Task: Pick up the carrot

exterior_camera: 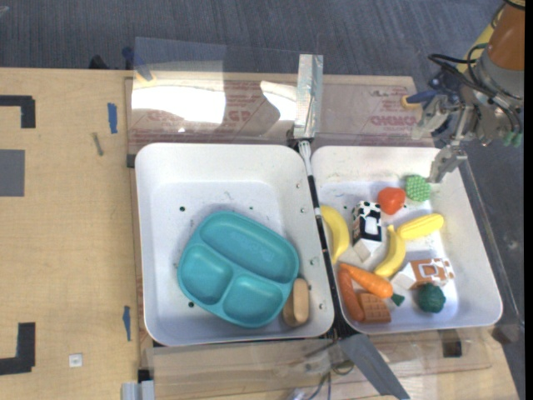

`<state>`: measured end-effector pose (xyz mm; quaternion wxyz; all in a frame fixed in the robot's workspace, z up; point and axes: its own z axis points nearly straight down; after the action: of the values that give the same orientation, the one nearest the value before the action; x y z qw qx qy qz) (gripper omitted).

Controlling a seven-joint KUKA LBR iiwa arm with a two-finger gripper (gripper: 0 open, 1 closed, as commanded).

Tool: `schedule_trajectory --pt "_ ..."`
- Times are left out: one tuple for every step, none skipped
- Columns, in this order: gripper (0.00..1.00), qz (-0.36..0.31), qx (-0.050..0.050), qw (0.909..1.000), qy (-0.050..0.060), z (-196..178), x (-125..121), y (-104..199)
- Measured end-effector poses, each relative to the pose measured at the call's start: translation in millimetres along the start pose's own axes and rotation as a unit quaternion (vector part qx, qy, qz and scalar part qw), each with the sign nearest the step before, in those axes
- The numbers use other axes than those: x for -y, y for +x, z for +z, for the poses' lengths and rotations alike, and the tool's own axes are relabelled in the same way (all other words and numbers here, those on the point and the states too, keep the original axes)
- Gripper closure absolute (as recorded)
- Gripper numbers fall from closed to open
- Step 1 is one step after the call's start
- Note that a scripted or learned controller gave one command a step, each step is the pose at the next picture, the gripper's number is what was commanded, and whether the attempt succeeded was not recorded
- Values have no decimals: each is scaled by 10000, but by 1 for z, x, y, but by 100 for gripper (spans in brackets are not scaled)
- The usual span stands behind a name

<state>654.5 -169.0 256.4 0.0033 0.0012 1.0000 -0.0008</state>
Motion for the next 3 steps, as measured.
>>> schedule_trajectory --pt "0 -33 24 10000 4 158 -35 46" --pt "0 8 60 10000 8 164 -57 117" --pt "0 1306 20 9914 -2 168 -39 17"
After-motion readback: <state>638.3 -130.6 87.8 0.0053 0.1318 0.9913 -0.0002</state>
